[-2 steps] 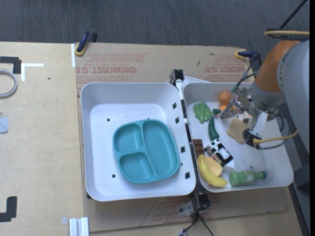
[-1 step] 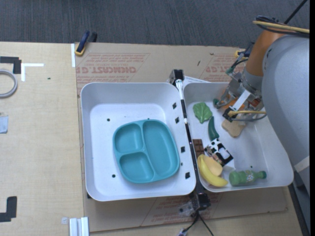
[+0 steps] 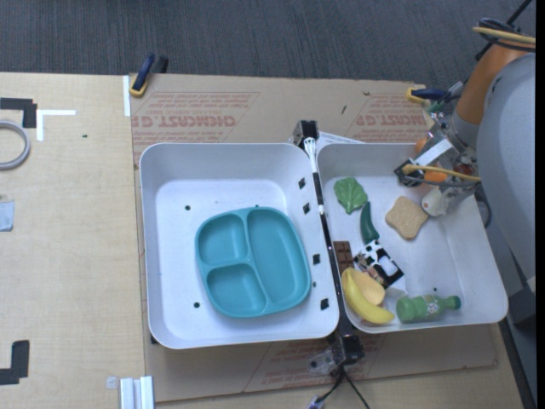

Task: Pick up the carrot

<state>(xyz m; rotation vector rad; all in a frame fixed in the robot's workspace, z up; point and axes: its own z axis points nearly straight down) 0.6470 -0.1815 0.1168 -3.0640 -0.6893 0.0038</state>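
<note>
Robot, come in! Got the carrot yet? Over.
Gripper over right bin's far right side. Carrot right at it, grip unclear. Toast close by, not blocking.

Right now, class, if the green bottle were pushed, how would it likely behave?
The bottle lies on its side, so it would probably roll. The bin wall beside it might stop it. It looks smooth, perhaps slippery.

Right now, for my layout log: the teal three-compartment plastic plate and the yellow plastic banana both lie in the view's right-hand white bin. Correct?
Not quite. The camera view shows the teal three-compartment plastic plate in the left-hand white bin, not the right-hand one. The yellow plastic banana does lie in the right-hand white bin.
</note>
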